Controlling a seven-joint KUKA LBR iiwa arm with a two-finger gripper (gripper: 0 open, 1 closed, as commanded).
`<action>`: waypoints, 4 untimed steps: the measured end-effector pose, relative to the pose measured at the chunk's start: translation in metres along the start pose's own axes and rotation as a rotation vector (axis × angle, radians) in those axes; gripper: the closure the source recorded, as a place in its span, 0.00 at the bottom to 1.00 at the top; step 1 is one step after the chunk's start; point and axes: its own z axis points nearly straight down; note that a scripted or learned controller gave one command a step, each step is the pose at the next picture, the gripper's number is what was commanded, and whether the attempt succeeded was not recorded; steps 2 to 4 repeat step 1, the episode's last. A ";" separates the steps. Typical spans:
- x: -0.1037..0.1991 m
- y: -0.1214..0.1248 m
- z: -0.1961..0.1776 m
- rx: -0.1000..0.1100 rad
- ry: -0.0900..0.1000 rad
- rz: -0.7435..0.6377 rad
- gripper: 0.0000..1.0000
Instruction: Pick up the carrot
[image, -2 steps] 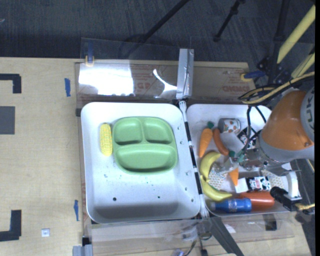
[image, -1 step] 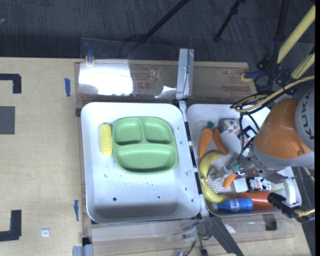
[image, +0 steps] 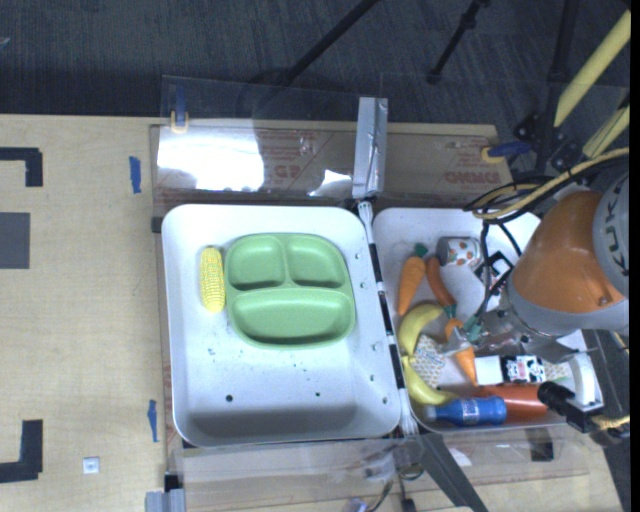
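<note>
A long orange carrot (image: 409, 285) lies upright along the left side of the right bin (image: 395, 228), just above a yellow banana (image: 417, 345). A second, darker orange piece (image: 441, 284) lies beside it to the right. A small orange cone-shaped piece (image: 466, 362) sits lower, right under the gripper. My gripper (image: 478, 327) is down in the middle of the right bin, right of the long carrot and apart from it, among the clutter. The arm's grey wrist and orange band (image: 568, 265) hide the bin's right part.
The left bin (image: 270, 400) holds a green divided plate (image: 290, 287) and a corn cob (image: 211, 279). In the right bin lie a blue bottle (image: 472, 410), a red tube (image: 512, 395), white boxes (image: 520, 370) and a small carton (image: 458, 251). An upright divider (image: 369, 150) stands behind the bins.
</note>
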 end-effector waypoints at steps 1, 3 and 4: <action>0.055 0.055 -0.096 0.027 0.009 0.077 1.00; 0.055 0.055 -0.096 0.027 0.009 0.077 1.00; 0.055 0.055 -0.096 0.027 0.009 0.077 1.00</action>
